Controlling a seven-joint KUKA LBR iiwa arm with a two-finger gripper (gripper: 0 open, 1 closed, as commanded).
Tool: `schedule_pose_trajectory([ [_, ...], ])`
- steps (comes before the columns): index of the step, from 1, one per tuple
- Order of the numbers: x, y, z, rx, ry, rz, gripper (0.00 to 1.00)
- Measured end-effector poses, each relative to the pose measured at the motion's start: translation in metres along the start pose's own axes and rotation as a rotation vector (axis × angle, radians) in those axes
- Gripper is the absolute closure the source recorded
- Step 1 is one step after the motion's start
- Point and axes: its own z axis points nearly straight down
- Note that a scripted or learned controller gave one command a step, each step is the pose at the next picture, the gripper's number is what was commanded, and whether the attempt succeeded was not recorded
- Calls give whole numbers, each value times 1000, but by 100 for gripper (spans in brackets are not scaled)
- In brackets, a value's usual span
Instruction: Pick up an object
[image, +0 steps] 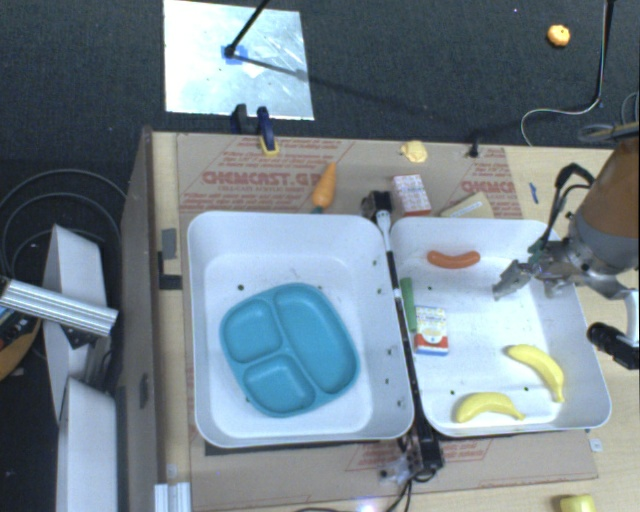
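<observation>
Nothing is held yet. Claw (512, 280) is seen open and bare over the right bin (580, 330), near the far sausage (453, 259). Grabbing and lifting are left.

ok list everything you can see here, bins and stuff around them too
bins: 2, white, side by side on the bench
divided plate: 1, blue, in the left bin
sausage: 1, orange-red, top of the right bin
bananas: 2, yellow, lower right bin
small carton: 1, white and red, right bin near the divider
carrot: 1, orange, on the board behind the left bin
small box: 1, pinkish, behind the bins
gripper: 1, grey, over the right bin, right of the sausage
</observation>
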Motion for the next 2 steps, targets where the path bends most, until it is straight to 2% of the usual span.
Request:
schedule_pose_trajectory([
  [1, -20, -26, 60, 9, 4, 5, 0],
  [2, -26, 106, 61, -7, -1, -5, 0],
])
